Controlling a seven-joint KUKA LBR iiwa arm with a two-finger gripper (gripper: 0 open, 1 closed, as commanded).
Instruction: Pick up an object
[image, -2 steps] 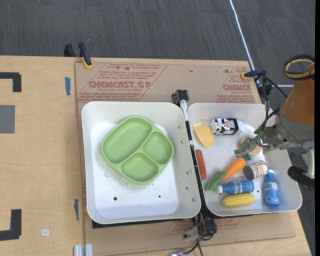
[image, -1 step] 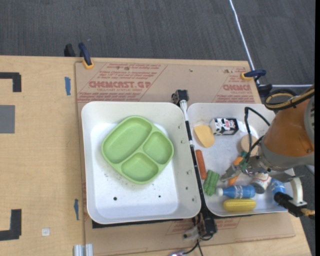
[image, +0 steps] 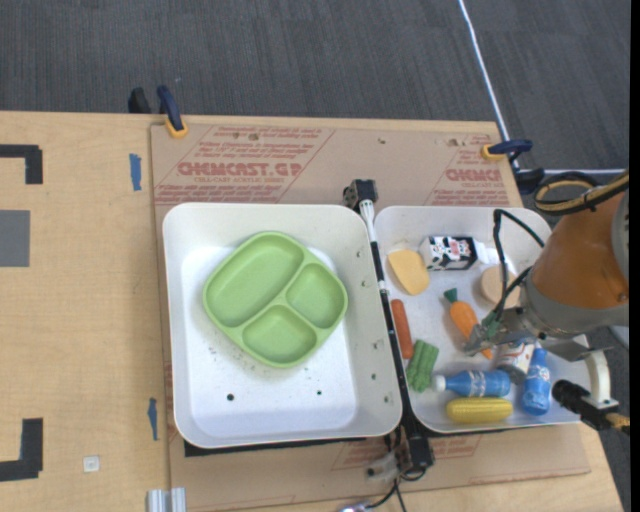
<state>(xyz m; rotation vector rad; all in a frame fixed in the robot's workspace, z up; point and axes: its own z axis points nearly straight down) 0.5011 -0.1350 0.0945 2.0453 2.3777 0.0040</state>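
Bench (image: 80, 300) at far left, plain wood with tape marks. Left bin (image: 190, 300) next: it has a green divided plate (image: 275, 298) lying flat near its middle and nothing of the arm over it.

Right bin (image: 400, 225) holds all the small stuff. Along its left wall, a red sausage (image: 400, 325) and a green pickle-like piece (image: 422, 363) below it. Yellow chip-shaped piece (image: 407, 270) and a black-and-white toy cow (image: 450, 252) sit toward the top. Carrot (image: 461, 316) lies mid-bin. Blue-and-white bottle (image: 478, 383) and corn cob (image: 480, 408) lie near the bottom edge, side by side. A second blue bottle (image: 537, 385) is further right, and a tan round slice (image: 492, 285) sits above.

Gripper (image: 492, 335) is down low in the right bin, just right of the carrot and above the bottles, with the orange-banded arm (image: 585, 265) covering the bin's right side. Finger spacing: cannot tell, too small and cluttered. Nothing is visibly clamped between them.

Progress, my read: reach into the bin looks done; grasp not confirmed and lift not started, since every item appears to lie on the bin floor. Likely target is the carrot or something beside it, but unclear. Left to do: close on one item and raise it.
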